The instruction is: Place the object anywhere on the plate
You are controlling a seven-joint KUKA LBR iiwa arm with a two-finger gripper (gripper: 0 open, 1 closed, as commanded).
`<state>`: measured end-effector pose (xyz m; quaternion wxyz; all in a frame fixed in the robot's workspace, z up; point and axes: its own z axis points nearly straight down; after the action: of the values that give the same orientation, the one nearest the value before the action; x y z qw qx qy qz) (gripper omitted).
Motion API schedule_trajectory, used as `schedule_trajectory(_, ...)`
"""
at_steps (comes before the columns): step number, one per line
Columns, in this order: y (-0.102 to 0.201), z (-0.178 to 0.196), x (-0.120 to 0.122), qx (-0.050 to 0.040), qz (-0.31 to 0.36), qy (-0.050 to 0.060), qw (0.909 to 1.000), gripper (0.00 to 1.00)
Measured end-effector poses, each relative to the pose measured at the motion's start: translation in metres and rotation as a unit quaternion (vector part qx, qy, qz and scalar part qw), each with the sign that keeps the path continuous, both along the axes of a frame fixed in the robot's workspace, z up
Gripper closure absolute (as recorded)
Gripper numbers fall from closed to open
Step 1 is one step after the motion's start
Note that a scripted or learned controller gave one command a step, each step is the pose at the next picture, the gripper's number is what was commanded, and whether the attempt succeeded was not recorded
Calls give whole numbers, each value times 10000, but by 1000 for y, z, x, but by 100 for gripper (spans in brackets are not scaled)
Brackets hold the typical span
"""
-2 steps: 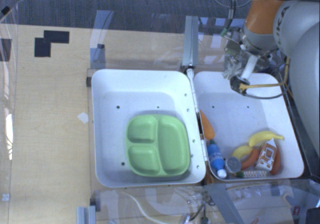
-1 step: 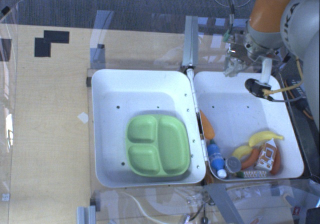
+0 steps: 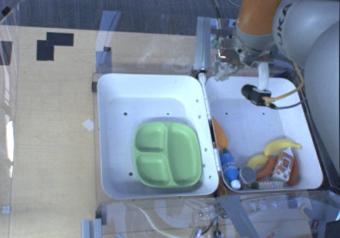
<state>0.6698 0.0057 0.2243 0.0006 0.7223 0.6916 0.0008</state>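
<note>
The gripper (image 3: 224, 68) hung over the far left corner of the right bin (image 3: 239, 125), right up by the rim, and whether it was clenched or released could not be made out. The candidates for the move all lay well apart from it, along that bin's near side: a banana (image 3: 281, 146), a carton (image 3: 283, 165) just beside it, a blue bottle (image 3: 229, 167) in the near left corner, and an orange piece (image 3: 219, 135) against the left wall. Over in the left bin (image 3: 122, 99) sat the green plate (image 3: 169, 153), flat on the floor.
</note>
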Motion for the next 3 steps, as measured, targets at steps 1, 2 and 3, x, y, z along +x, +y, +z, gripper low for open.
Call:
schedule_trajectory(1,-18,-41,-13,2,-320,6,9995,100)
schedule_trajectory(2,12,18,0,2,-144,-8,9999,100)
schedule_trajectory(3,79,-7,-13,0,615,-2,9981,100)
